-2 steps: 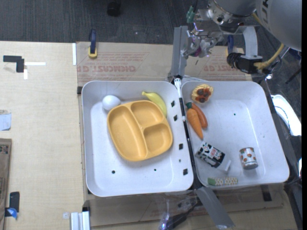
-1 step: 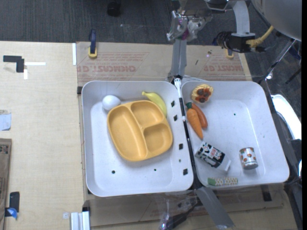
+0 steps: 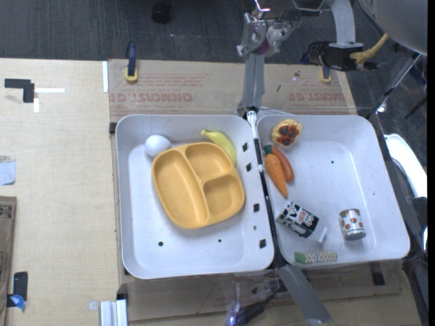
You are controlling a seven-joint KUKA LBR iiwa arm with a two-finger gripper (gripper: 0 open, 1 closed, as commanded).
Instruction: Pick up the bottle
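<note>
Bottle [image 3: 298, 219] — a small one with a black-and-white cow pattern — lies on its side in the right bin [image 3: 370, 182], toward that bin's near-left corner, with nothing gripping it. Just beside it toward the near edge lies a pale strip [image 3: 316, 257]. A small can [image 3: 351, 224] stands near the bottle, closer to the bin's right wall. 2 orange carrots [image 3: 279, 170] lie together along the left wall, and a small piece of toy food with dark berries [image 3: 287, 132] sits in the far-left corner.

In the left bin [image 3: 132, 202] a yellow divided plate [image 3: 197, 184] takes up the middle, with a banana [image 3: 221, 143] touching its far rim and a white egg [image 3: 158, 143] in the far-left corner.

The pincer [image 3: 262, 39] hangs beyond the far edge of the 2 bins, over the cardboard [image 3: 197, 87] on the table — well apart from the bottle. Whether it is released or clenched, I cannot tell.
</note>
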